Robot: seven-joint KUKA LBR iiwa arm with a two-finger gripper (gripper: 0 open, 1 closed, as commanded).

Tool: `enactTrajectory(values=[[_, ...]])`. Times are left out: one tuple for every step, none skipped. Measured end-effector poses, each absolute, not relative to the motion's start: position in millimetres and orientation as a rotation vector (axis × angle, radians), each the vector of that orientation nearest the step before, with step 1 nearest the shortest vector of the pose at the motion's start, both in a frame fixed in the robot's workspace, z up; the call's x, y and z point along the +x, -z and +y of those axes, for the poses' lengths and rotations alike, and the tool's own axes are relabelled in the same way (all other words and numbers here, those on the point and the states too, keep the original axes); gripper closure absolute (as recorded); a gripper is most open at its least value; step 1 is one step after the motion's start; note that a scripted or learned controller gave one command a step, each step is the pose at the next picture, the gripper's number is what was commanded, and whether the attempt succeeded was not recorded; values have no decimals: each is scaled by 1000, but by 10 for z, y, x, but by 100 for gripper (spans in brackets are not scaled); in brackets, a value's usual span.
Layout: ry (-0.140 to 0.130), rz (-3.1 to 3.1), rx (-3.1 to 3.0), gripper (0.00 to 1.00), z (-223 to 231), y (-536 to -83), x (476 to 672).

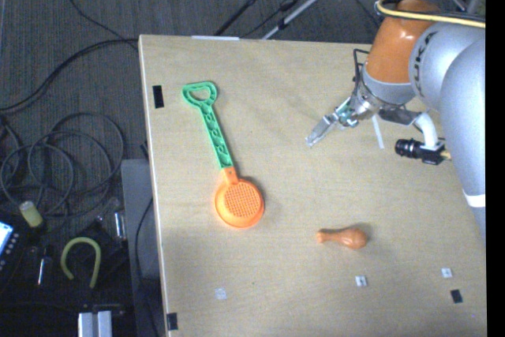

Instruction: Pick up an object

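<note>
Hovering over your tan wooden tabletop (316,75), the metal pincer (317,135) (closure state: cannot tell) sits well apart from the green-handled orange plastic strainer (225,170) and small orange gourd-shaped toy (345,237).

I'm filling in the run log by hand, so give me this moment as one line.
gripper: above the bench, holding nothing | strainer: lying at left, untouched | orange drumstick toy: lying below gripper, untouched | pick: not yet done

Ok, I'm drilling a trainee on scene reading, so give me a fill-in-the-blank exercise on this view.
1. The strainer toy has an orange head and a ____ handle.
2. The small orange drumstick toy lies to the ____ of the strainer's head in the view.
3. The gripper is above the ____ bench top.

Missing words: green; right; tan
</note>
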State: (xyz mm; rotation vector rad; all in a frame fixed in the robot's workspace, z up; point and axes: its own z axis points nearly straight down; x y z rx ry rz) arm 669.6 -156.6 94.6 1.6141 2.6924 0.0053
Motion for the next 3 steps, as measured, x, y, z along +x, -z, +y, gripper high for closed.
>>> enactTrajectory(values=[[-5,2692,1614,0,-1566,-946,6696],[-5,2692,1614,0,-1566,-946,6696],[-5,2692,1614,0,-1566,-946,6696]])
